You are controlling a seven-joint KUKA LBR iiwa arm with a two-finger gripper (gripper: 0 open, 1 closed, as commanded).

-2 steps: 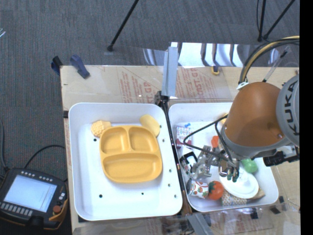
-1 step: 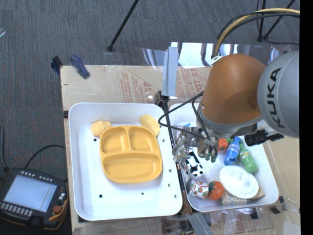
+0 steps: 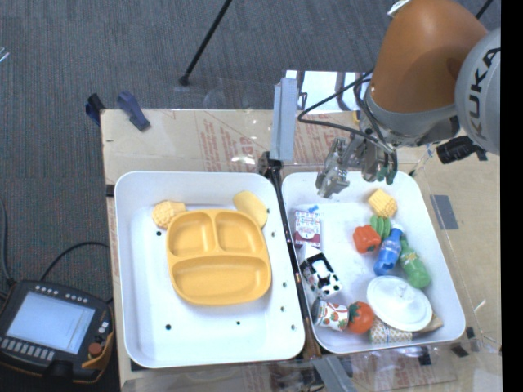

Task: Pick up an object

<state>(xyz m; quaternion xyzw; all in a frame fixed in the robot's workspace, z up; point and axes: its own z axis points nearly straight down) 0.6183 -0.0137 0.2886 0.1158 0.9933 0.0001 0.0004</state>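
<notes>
Metal two-finger gripper [image 3: 333, 184] is seen over the far left corner of the glossy white plastic right bin [image 3: 454, 296], nothing between its fingers; their gap cannot be told. Held in that bin: knobbly yellow corn piece [image 3: 382, 202], blue bottle [image 3: 388, 252], round white lid [image 3: 399, 302]. A smooth yellow compartment tray [image 3: 218, 256] is held in the left bin [image 3: 135, 300].

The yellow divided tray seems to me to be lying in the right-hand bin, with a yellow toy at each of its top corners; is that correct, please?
Not quite: the yellow divided tray lies in the left-hand bin, not the right-hand one, as the camera view shows. The rest stands: a yellow toy sits at each top corner, one at the left and one at the right.
</notes>
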